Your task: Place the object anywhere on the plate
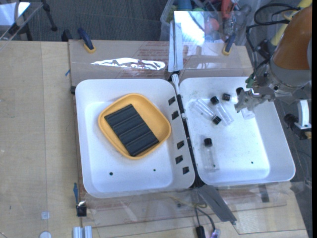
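Observation:
A yellow, rounded-square plate (pixel 154 115) lies in the left white bin (pixel 94 177). A black ribbed rectangular object (pixel 132 130) lies flat across the plate's middle, turned at a slant. Several clear vials with black caps are scattered in the right white bin (pixel 267 167): a pair (pixel 208 109) near its upper middle and one (pixel 210 155) lower down. My gripper (pixel 245 104) hangs over the upper right part of the right bin, close to a pale translucent piece (pixel 248 114) just below it. It is far from the plate.
Small black caps (pixel 226 97) lie loose near the right bin's back. A row of black clips (pixel 178 144) runs along the divide between the bins. A clear box of clutter (pixel 213 4) and cables stand behind the bench.

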Controlling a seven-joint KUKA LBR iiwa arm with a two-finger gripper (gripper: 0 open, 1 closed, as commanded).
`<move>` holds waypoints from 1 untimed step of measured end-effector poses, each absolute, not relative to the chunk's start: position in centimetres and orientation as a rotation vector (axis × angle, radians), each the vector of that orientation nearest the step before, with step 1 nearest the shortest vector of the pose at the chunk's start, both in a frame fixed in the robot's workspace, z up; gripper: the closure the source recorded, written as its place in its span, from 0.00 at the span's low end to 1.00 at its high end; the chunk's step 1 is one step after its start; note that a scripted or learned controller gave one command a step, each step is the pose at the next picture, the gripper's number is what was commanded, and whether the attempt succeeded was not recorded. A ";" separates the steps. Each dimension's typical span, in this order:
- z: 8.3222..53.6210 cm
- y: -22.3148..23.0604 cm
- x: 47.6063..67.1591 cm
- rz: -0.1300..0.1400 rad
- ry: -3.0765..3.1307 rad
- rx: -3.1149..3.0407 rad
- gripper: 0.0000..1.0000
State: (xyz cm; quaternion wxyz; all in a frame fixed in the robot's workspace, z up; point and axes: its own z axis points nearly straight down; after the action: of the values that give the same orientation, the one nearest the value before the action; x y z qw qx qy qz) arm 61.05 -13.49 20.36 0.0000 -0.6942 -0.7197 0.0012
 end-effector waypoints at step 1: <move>20.4 -13.5 61.1 0.003 -2.261 -2.181 0.00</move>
State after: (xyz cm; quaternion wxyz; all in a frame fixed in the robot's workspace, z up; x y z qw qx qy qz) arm 61.05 -13.49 20.38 -0.0001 -0.6943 -0.7196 0.0011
